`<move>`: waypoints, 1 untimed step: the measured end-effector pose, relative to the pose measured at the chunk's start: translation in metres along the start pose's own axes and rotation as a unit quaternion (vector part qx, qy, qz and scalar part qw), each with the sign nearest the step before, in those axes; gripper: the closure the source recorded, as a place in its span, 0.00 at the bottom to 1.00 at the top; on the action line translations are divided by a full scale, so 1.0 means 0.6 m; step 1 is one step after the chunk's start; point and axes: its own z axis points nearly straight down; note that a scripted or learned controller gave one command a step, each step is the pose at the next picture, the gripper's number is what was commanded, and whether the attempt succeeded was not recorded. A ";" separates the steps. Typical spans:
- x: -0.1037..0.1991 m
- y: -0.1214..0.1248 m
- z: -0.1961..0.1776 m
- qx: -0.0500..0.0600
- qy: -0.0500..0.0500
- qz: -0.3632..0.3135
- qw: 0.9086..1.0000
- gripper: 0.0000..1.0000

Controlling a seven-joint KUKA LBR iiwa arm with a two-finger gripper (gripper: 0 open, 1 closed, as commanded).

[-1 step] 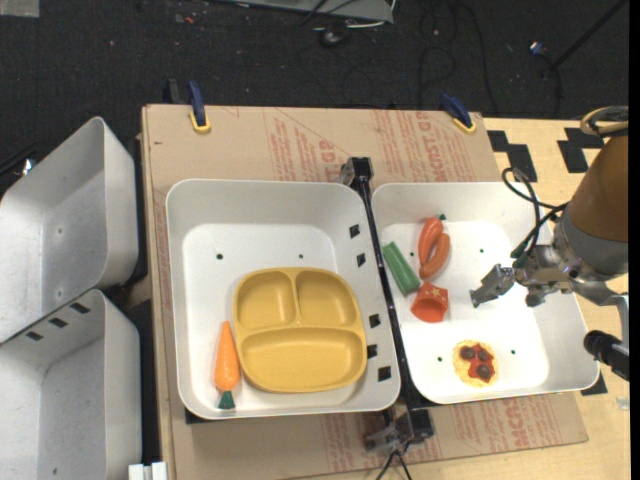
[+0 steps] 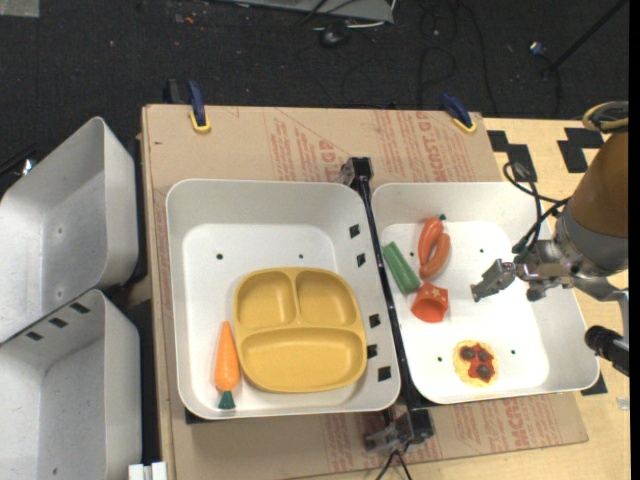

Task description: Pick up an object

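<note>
The grey two-finger gripper (image 2: 493, 282) is hovering inside the right shallow white bin (image 2: 560, 368), its spread unreadable and nothing visibly held. Left of it are lying a red plastic cup (image 2: 430, 303), an orange hot dog (image 2: 433, 245) and a green stick (image 2: 402, 266).

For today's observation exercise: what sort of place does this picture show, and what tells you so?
Most likely a robotics lab. A robot arm reaches over two white bins holding toy food such as a carrot and a yellow plate, and loose cables trail across the dark floor.
</note>
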 end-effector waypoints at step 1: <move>-0.012 -0.002 0.077 0.002 0.000 0.001 1.000 0.00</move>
